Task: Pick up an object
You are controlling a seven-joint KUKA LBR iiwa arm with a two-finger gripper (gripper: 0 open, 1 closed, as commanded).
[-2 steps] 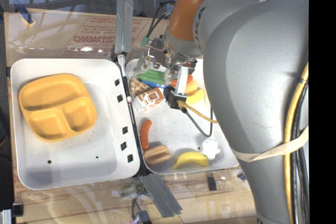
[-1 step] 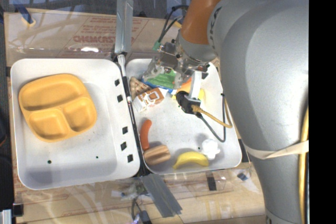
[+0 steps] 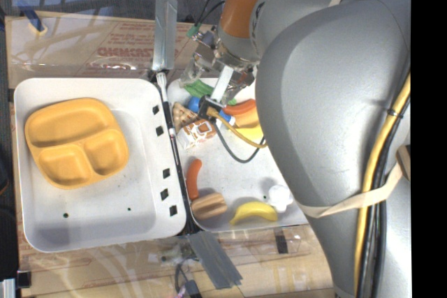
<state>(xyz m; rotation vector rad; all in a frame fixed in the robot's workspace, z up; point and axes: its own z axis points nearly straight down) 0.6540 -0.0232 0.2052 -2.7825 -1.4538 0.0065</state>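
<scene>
I saw the arm [image 3: 335, 87] reaching in from the right and covering most of the right bin [image 3: 241, 178]. The gripper [image 3: 209, 91] sat low over the far end of that bin, right on top of a cluster of small objects. Couldn't tell whether the claw was wide, narrow or holding anything; the wrist hardware and cables blocked the tips.

Cluster under the gripper: a green piece [image 3: 199, 88], something blue [image 3: 194, 105], an orange carrot-like piece [image 3: 241, 108] with a yellow item [image 3: 249, 123] just beside it, and a small brown-and-white packet [image 3: 198, 131] against the divider. All packed close, some touching; I couldn't separate which one the claw was nearest.

Nearer end of the right bin: a red sausage-shaped toy [image 3: 193, 178] lay along the divider wall, a brown bread-roll piece [image 3: 209, 205] just below it, a yellow banana [image 3: 253, 212] beside that, and a small white object [image 3: 279, 197] near the arm's edge. These were well apart from the gripper.

Left bin [image 3: 91, 227] held a yellow divided tray [image 3: 75, 142], flat, in its far-left part.
</scene>
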